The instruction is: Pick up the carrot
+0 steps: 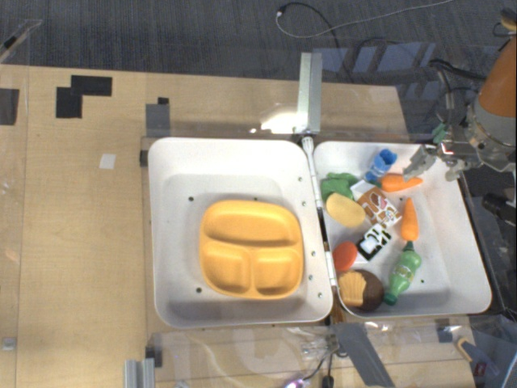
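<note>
Crowding the right bin point(460, 289) is a jumble of toy food. Two orange carrot-like pieces lie there: one carrot point(401, 183) sits near the bin's upper edge, lying roughly sideways, and a second carrot point(409, 220) lies below it, pointing down toward a green bottle point(403, 275). A blue bottle point(381, 166) sits just beside the upper carrot on its left. A green leafy piece point(338, 186), a yellow potato-shaped item point(346, 210), a small printed carton point(380, 207), a black-and-white packet point(373, 242), a red tomato point(345, 255) and a brown-and-tan pastry point(361, 289) fill the bin's left half.

The gripper point(443, 153) hangs over the bin's upper right corner, near the upper carrot; whether it is spread or pressed together cannot be told.

The left bin point(170, 217) holds a yellow divided tray point(250, 247). Both bins rest on a pale wooden bench point(73, 241) with black tape marks point(81, 93); dark carpet point(161, 14) and a loose cable point(363, 23) lie beyond. The carton's printing is too small to read.
</note>
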`<state>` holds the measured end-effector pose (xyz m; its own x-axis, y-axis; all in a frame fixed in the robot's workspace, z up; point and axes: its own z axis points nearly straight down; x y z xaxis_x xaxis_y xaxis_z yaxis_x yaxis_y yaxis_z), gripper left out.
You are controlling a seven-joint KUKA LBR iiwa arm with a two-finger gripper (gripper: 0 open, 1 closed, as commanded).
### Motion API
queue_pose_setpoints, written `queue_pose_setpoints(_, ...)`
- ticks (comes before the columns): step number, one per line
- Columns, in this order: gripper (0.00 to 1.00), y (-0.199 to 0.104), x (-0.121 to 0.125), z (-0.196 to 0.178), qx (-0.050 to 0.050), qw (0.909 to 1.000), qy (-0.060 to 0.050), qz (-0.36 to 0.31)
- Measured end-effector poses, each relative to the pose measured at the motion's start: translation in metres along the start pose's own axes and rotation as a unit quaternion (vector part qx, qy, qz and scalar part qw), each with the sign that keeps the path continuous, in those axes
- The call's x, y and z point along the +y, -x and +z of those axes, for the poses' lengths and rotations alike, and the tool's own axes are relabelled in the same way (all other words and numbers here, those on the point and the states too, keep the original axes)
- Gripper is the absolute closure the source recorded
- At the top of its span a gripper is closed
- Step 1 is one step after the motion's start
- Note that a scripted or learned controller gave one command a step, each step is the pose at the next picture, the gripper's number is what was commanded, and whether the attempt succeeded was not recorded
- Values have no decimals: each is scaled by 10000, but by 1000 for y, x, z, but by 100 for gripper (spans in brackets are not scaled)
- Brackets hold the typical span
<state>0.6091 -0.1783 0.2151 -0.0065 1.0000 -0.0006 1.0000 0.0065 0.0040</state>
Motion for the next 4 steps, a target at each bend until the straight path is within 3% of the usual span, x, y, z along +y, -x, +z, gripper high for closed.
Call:
queue_pose_setpoints(1,0,24,-29,104,-7,10000,15,93)
queue_pose_setpoints(2,0,21,-77,125,-7,9986,44,530)
queue_pose_setpoints(3,100,20,-74,113,3,9986,72,521)
queue_pose_setpoints(4,100,-36,-64,0,0,9949,7,1011)
